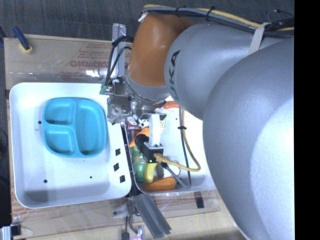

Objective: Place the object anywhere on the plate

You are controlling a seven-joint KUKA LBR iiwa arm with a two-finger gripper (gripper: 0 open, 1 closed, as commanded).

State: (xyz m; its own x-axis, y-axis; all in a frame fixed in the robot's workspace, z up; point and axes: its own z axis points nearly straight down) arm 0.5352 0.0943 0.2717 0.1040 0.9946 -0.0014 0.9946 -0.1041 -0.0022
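Fingers: couldn't tell if they were spread or pressed together, since the gripper body hid them. Gripper (121, 113) sat over the wall between the 2 bins, toward the far half and just right of the plate.

Candidate objects were all in the right bin (172, 146), bunched along its left wall, near of the gripper:
- small orange piece (142, 133), closest to the gripper
- green piece (138, 164), further near
- yellow piece (150, 172), touching the green one on its right
- long orange piece (161, 184), lying flat at the bin's near edge
- orange-red bit (171, 105), showing at the arm's edge on the far side

Couldn't tell which 1 was the target. All were apart from the plate.

Plate (75, 127) was blue with 3 compartments, 2 small on the left and 1 large on the right. It lay flat in the left bin (25, 154), in the far-centre part.

Orange band (150, 49) sat far of the gripper. The grey arm (240, 114) covered most of the right bin. A blue-and-yellow clamp (22, 39) sat at the far-left corner of the desk (55, 59).
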